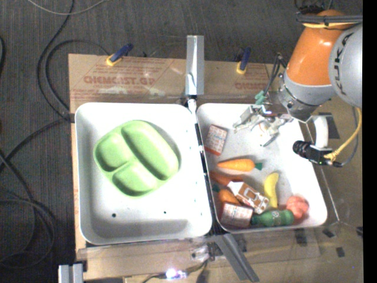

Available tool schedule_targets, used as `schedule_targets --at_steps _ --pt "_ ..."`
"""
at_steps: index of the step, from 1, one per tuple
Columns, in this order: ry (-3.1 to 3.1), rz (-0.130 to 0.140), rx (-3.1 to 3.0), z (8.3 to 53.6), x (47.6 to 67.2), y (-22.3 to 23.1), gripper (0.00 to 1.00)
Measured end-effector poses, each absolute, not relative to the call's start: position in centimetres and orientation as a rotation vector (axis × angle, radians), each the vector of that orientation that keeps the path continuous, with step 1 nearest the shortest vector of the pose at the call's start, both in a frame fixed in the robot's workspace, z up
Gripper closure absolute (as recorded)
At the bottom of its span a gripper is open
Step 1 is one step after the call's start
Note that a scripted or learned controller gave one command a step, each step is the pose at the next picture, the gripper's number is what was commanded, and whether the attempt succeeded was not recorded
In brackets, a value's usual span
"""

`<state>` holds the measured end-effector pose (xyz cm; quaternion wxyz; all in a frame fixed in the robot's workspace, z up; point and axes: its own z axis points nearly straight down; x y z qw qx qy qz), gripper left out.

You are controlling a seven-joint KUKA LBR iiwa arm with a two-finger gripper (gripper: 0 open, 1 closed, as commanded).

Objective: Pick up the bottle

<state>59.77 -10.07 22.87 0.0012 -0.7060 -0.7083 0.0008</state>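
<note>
Camera view, one green bottle (273,218), one banana (270,187)

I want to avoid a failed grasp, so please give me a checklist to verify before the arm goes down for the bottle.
1. Bottle located: ok. The green bottle lies on its side at the near edge of the right bin.
2. Gripper above the bottle: not ok. The gripper hangs over the far part of the bin, away from the bottle.
3. Gripper free of any object: ok. Nothing sits between its spread fingers.
4. Room around the bottle: not ok. The pink ball and a small carton sit at its two ends.
5. Bottle touching the banana: cannot tell.
</note>
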Motion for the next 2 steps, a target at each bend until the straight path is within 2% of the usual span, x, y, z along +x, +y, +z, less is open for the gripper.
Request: schedule_targets --at_steps 1,2 --pt "-2.114 -0.019 -2.341 10.3 63.2 -9.8 0.0" --pt "-1.824 -0.026 -2.562 9.6 66.0 -14.8 0.0"
